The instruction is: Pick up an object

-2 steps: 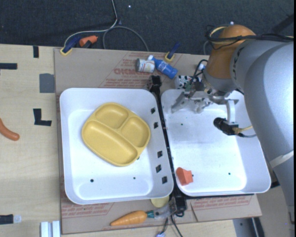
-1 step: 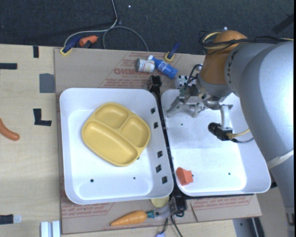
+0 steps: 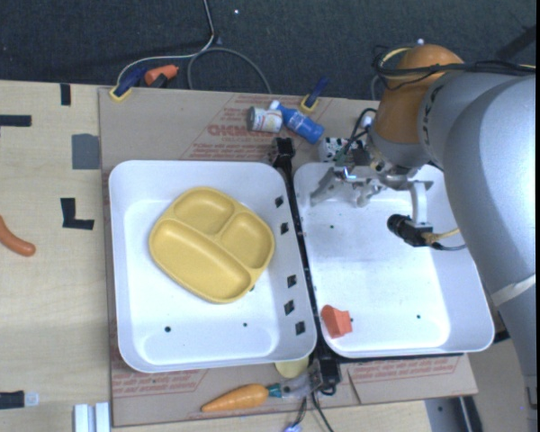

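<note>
A small orange block (image 3: 336,320) lies near the front left corner of the right bin (image 3: 432,331). A yellow divided plate (image 3: 213,243) rests in the left bin (image 3: 135,331). My gripper (image 3: 342,190) hovers over the far left part of the right bin, well behind the orange block. Its fingers (image 3: 322,188) are spread open and hold nothing.
Behind the bins lie a blue and white bottle (image 3: 288,120) and a clamp (image 3: 144,77). A carrot (image 3: 237,398) sits in front of the bins, and a sausage (image 3: 11,235) lies on the bench at far left. The black divider (image 3: 292,241) runs between the bins.
</note>
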